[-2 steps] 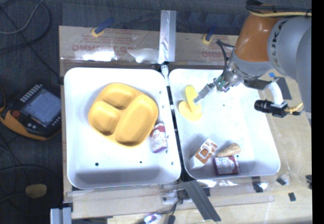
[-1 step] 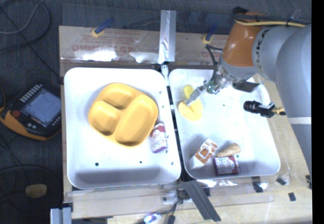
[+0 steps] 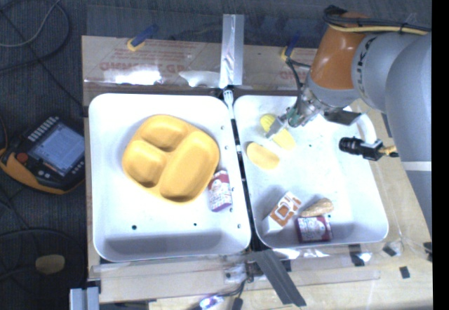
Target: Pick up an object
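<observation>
Half-hidden by the gripper (image 3: 290,120), a yellow piece (image 3: 269,121) stays indistinct.

I see the arm (image 3: 393,84) reaching in from the right, orange band above the wrist. My gripper (image 3: 293,119) points down and leftward

You see the gripper (image 3: 292,119) low in the right bin (image 3: 365,189), among yellow pieces (image 3: 264,155); a large yellow cushion (image 3: 170,156) fills the left bin (image 3: 112,231).
</observation>
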### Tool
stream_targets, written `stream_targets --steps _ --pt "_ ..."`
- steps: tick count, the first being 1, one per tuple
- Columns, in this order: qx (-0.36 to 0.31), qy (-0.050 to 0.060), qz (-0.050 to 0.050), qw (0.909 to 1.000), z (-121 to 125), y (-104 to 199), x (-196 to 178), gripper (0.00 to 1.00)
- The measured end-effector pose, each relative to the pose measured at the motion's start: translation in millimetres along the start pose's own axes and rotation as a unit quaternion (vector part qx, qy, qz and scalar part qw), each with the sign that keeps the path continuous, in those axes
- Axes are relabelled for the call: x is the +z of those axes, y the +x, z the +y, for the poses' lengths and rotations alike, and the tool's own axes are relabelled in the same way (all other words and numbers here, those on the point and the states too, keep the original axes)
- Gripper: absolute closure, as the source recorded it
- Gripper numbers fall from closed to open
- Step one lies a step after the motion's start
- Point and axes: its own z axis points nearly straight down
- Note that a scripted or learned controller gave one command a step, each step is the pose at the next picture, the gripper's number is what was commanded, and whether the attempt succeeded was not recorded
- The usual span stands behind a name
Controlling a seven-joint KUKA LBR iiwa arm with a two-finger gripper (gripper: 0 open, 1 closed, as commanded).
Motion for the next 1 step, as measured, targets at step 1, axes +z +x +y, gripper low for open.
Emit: stream_targets --steps 1 --pt "0.042 0.007 0.004 0.9991 40.7 42.0 -82.5 1.0"
